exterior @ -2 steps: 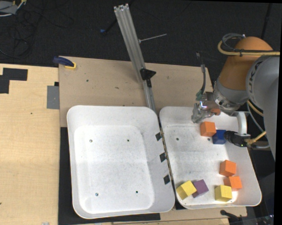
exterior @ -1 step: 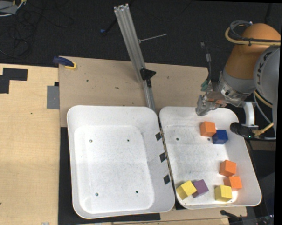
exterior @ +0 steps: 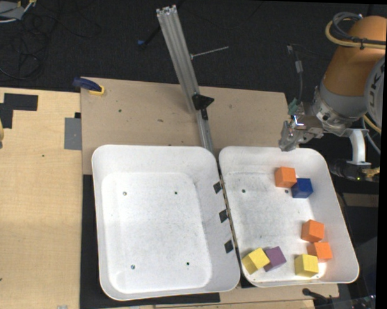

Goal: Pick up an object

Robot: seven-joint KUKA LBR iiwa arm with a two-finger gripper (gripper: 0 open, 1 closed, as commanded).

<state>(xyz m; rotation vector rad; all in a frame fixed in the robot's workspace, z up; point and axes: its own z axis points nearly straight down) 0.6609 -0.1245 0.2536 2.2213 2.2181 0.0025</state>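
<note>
Starting at the left, we see the tabletop (exterior: 31,195) of pale wood, and on it the left bin (exterior: 109,179), a shallow white tray with only a few dark specks on its floor. A slanted metal rail (exterior: 181,60) runs down from the top of the view to the seam between the two trays, which lie edge to edge.

The right bin (exterior: 255,214) carries all the candidates, so we judge any pick must happen there. An orange cube (exterior: 285,177) touches a blue cube (exterior: 301,188) near the far rim. Along the right wall sit two more orange blocks (exterior: 312,230) (exterior: 322,251). At the near edge a yellow cube (exterior: 256,259) presses against a purple cube (exterior: 275,257), with another yellow cube (exterior: 306,265) just beside them.

The claw (exterior: 289,143) hangs over the far rim of the right bin, nearest the orange and blue pair. It has hold of nothing that we can see; how far it is spread we cannot tell. Touching neighbours look like the main obstacle to a clean grasp.
</note>
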